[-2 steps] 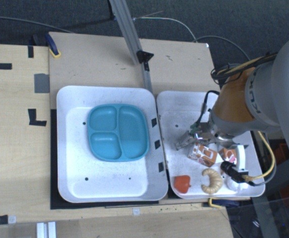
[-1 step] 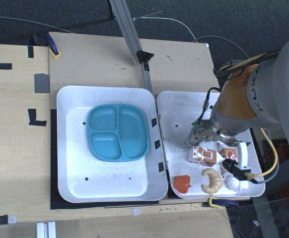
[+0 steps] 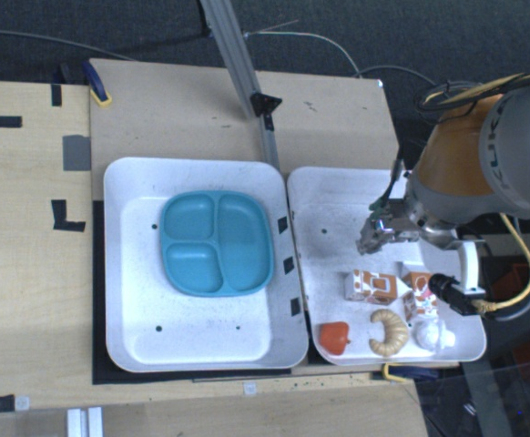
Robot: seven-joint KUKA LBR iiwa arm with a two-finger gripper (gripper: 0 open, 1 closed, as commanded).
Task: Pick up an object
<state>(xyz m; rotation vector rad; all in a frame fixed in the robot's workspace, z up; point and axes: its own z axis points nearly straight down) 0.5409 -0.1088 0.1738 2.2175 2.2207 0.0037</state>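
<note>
I am hovering my pincer above the right bin, just beside the carton. Whether it is clenched, I cannot tell. I am judging a centred descent on the carton best.

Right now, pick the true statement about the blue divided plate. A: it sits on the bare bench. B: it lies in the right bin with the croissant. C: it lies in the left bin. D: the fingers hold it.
C: the blue divided plate lies flat in the left bin.

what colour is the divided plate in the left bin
Light blue, a turquoise shade; the divided plate shows best in the camera view.
</note>
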